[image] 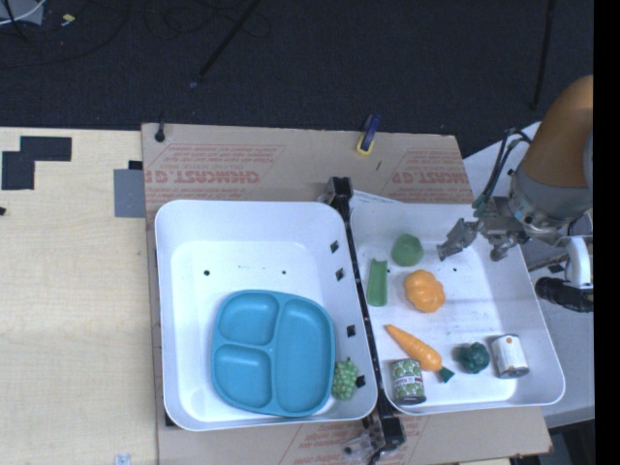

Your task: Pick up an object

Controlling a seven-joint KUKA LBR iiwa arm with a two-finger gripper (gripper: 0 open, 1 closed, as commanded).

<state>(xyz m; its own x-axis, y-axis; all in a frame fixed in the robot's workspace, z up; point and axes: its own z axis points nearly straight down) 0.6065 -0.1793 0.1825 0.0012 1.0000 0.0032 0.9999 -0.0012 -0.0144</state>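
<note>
My gripper (476, 246) hovers over the upper right part of the right bin (542, 342), its two fingers spread open with nothing between them. To its left lie a round green item (407, 250) and an orange pepper (424, 291). A flat green piece (377, 283) rests by the bin's left wall. Lower down are a carrot (414, 346), a green-labelled can (408, 381), a dark teal item (474, 357) and a small silver can (509, 355).
The left bin (184, 260) holds a blue divided plate (273, 352) and a bunch of green grapes (345, 379) at its lower right corner. A black divider (349, 269) separates the bins. A blue-and-yellow clip (367, 135) sits on the cardboard behind.
</note>
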